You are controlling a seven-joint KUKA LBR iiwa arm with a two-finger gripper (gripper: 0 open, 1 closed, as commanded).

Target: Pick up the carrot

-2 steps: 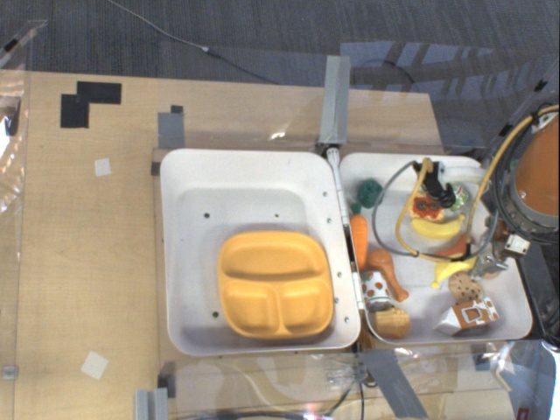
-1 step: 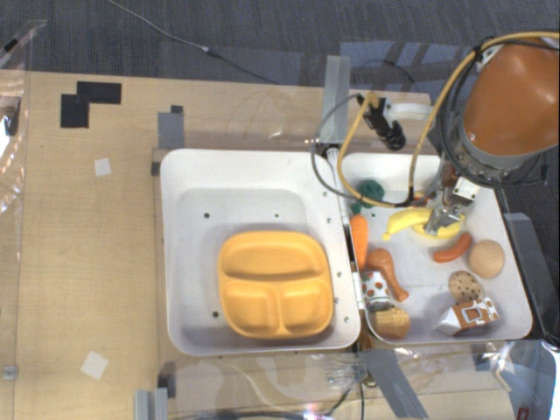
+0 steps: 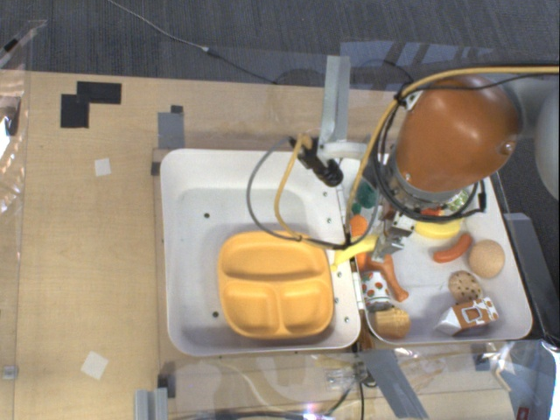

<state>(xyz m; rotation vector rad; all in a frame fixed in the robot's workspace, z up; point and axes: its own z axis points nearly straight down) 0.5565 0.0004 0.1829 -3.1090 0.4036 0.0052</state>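
Camera view looks down at a slant on a pale wooden bench [image 3: 79, 261] carrying two shallow white bins side by side. At the near edge of the right bin [image 3: 516, 326] sit a small brown-and-white carton [image 3: 472, 315] toward the near right corner and a tan bread-like piece [image 3: 391, 323] at the near left corner, with a speckled cookie [image 3: 465, 284] just behind the carton. A red-and-white patterned item [image 3: 374, 287] lies against the left wall of that bin, touching the carrot [image 3: 390, 280], which lies on the bin floor as a short orange stick, slanting from the gripper area toward the near edge. Further right are a tan egg-shaped ball [image 3: 486, 258] and a reddish sausage [image 3: 451, 248], with a yellow banana [image 3: 437, 229] just behind it under the arm. In the left bin [image 3: 188, 234] a yellow divided tray [image 3: 276, 285] rests toward the near right corner, flat on the floor. The gripper [image 3: 391, 239] hangs over the left part of the right bin, just above the far end of the carrot; whether its jaws are open or closed cannot be told, as the wrist hides them. Above it bulges the orange band [image 3: 455, 134] of the arm, and black and yellow cables [image 3: 280, 186] loop over the far part of the left bin toward a grey upright post [image 3: 334, 103] at the far edge.
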